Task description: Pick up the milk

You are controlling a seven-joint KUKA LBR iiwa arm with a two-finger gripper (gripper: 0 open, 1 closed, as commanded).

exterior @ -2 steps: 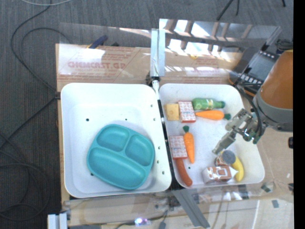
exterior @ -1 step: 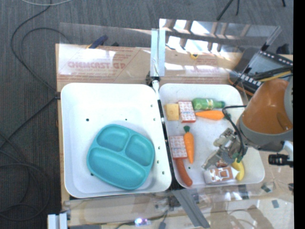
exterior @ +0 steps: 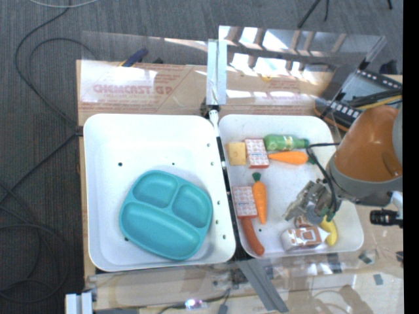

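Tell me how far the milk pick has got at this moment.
Nothing looks done yet: the milk carton lies on the floor of the right bin, near its front edge. In hand: the gripper hovers just above and behind the carton, close to a banana. Left: closing on the milk and lifting it.

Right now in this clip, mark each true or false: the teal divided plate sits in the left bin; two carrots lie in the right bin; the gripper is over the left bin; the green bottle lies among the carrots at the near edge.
1. The teal divided plastic plate sits in the left white bin. True.
2. Two orange carrots lie in the right white bin. True.
3. The two-finger gripper is over the left bin. False: it is over the right bin.
4. The green bottle lies at the near edge. False: far edge.
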